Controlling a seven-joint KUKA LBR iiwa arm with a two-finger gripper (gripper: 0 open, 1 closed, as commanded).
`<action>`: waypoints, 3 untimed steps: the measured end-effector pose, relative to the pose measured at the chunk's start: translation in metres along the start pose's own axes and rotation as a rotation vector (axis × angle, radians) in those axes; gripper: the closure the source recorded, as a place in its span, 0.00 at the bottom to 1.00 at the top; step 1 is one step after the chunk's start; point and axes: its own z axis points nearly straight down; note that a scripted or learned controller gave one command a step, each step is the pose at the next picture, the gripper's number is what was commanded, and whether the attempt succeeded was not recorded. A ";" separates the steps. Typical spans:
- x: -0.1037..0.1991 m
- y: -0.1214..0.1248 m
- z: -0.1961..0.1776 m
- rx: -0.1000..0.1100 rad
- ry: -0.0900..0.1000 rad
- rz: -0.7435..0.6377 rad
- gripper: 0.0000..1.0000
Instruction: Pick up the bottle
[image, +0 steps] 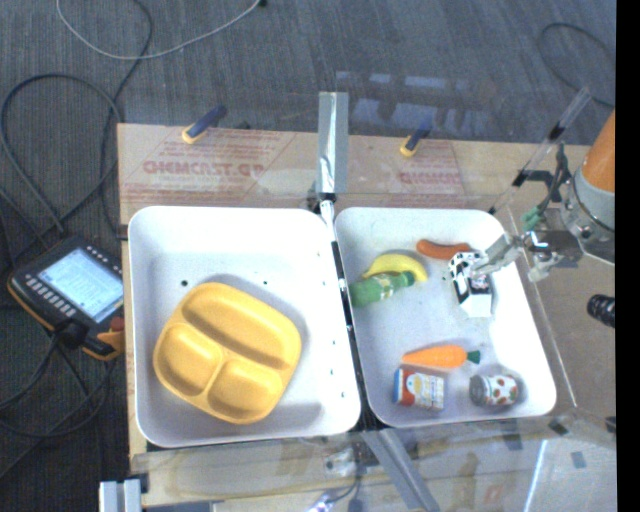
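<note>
Dark grey carpet surrounds a bench topped with brown cardboard (230, 165), which bears two shallow white bins side by side.

One bottle (380, 289): green, lying on its side in the right bin (545, 370), at the bin's left wall, its far end touching a yellow banana (397, 265) just behind it.

Same bin, counted outward:
- one banana, upper middle
- one small reddish-orange sausage-shaped piece (442, 248), right of the banana, near the back wall
- one black-and-white item (472, 288) with a white block below it, right of centre; too blurred to name
- one carrot (437, 356), orange with a green tip, lying crosswise lower down
- one small carton (419, 389), red and white, near the front wall
- one dark can (495, 389), on its side, just right of the carton

Gripper (497, 258): over the right bin's upper right part, at the black-and-white item, well apart from the bottle. Whether the fingers are spread or pressed together, cannot tell. Arm's orange band shows at the right edge.

Left bin (150, 300): one yellow divided tray (228, 349), three compartments, tilted slightly, filling the bin's middle.

Bench: two clamps with yellow and blue handles (203, 123) on the cardboard's back edge; a metal post (331, 140) rises between the bins.

Floor, left: one handheld controller (72, 290) with lit screen, black cables looping behind.
</note>
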 end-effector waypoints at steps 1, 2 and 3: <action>0.028 0.032 0.114 0.003 0.001 0.303 0.00; 0.035 0.045 0.163 0.001 -0.001 0.151 0.00; 0.070 0.050 0.181 -0.013 -0.005 0.408 0.00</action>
